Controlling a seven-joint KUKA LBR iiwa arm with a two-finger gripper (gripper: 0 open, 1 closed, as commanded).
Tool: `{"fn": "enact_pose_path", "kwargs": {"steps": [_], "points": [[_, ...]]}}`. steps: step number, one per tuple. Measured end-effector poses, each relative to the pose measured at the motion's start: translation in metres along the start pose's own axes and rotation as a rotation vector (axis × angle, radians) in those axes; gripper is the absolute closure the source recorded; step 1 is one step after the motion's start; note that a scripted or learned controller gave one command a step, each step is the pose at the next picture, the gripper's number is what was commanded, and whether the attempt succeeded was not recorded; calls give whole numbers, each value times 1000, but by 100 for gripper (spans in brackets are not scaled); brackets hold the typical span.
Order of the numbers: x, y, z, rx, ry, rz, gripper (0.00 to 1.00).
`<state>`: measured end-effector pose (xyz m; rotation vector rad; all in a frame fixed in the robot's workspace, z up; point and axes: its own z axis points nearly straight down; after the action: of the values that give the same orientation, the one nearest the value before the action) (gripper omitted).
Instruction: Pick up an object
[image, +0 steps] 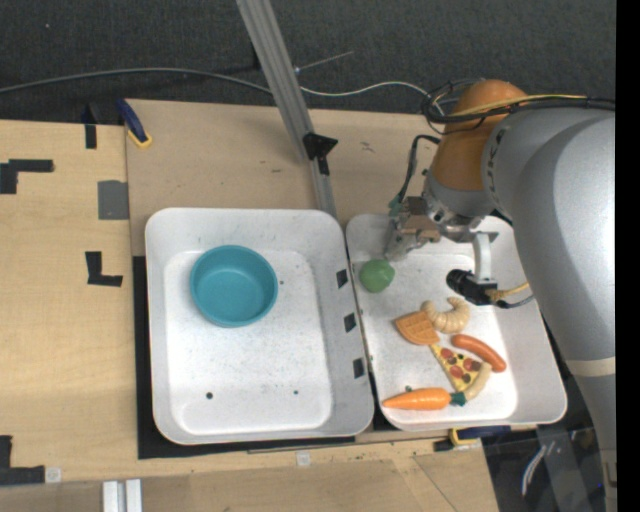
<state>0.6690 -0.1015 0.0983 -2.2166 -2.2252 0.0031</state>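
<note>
A small round green toy vegetable (376, 275) lies near the far left corner of the right white bin (535, 400), close to that bin's left wall. The two-finger gripper (400, 238) hangs just above and behind it, its fingers apart and pointing down with nothing between them. Toward the near edge of the same bin lie a beige croissant-shaped piece (448, 316), an orange wedge (416, 328), a red sausage (478, 351), a pizza slice (460, 370) and an orange carrot (418, 400). A teal round bowl (234, 286) sits in the left white bin (250, 410), toward its far left.
</note>
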Motion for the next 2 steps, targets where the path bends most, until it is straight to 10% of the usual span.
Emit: {"fn": "enact_pose_path", "kwargs": {"steps": [2], "points": [[2,5,-111,-8,0,3,100]]}}
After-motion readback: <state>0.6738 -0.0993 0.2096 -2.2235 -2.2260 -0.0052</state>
